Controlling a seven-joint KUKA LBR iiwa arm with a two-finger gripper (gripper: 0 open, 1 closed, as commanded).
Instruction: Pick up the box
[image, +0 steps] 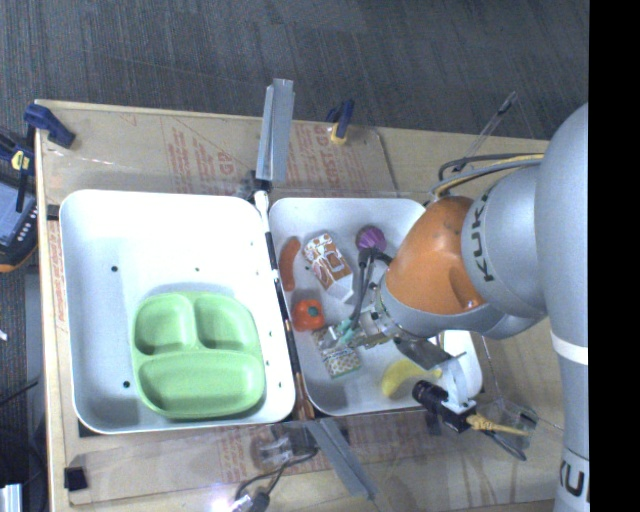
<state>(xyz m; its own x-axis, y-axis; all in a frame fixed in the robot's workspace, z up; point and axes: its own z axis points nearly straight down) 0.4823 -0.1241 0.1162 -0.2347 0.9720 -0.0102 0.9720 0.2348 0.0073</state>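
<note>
In the camera view, the box (326, 259), small with a red-and-white print, lies in the right bin (400, 210) near its upper left, between a sausage (289, 263) and a purple ball (371, 239). The claw (350, 330) hangs low below it beside a tomato (308, 314); its spread cannot be told. A green tray (197, 354) sits in the left bin (100, 230).

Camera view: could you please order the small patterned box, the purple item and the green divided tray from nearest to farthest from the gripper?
Measured from the gripper:
1. Small patterned box, just below it in the right bin.
2. Purple item, near that bin's upper wall.
3. Green divided tray, across in the left bin.
</note>
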